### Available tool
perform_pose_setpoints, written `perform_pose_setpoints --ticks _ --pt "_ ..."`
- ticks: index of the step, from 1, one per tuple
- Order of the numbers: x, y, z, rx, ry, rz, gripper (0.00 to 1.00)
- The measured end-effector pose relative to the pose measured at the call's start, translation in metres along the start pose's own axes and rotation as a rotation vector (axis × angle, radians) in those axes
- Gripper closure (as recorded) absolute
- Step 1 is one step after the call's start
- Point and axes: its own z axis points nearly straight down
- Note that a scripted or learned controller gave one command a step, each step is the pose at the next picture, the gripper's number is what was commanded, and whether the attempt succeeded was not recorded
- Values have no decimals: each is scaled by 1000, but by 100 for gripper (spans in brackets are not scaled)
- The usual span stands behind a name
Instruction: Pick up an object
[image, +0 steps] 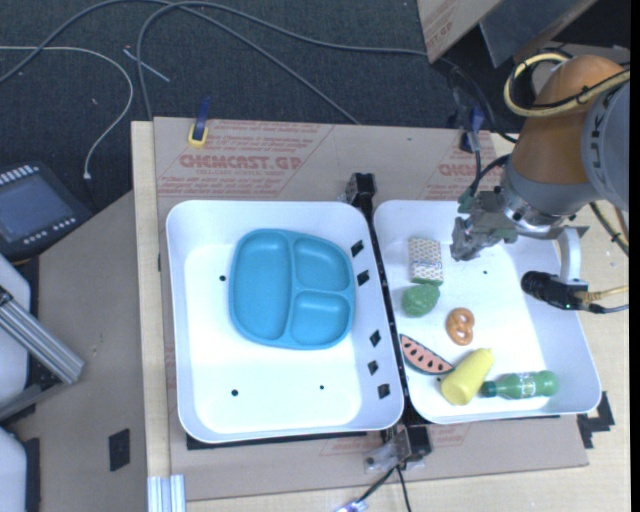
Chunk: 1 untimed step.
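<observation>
Overhead, the tool (468, 243) hangs over the right bin (560, 340), just beside a checkered packet (426, 260); whether it is clenched or released cannot be told. Nearer the front lie a green toy vegetable (421, 298), a pretzel (460, 325), a watermelon slice (425, 356), a yellow toy (466, 376) and a green bottle (520, 384). The left bin (200, 330) holds a blue divided plate (291, 288).

The pretzel (460, 325) is my marker in the right bin (515, 325). On its divider side sit the green lump (421, 298) and, beyond that, the checkered block (426, 260). On its camera side the watermelon slice (426, 356), yellow piece (466, 376) and green bottle (520, 384) lie packed close, with little gap between them. On the pretzel's other side the floor is bare white, so I have room to come down.
</observation>
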Motion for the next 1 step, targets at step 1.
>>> perform_pose_setpoints --ticks 1 --pt "-4 10 -50 -2 -1 0 100"
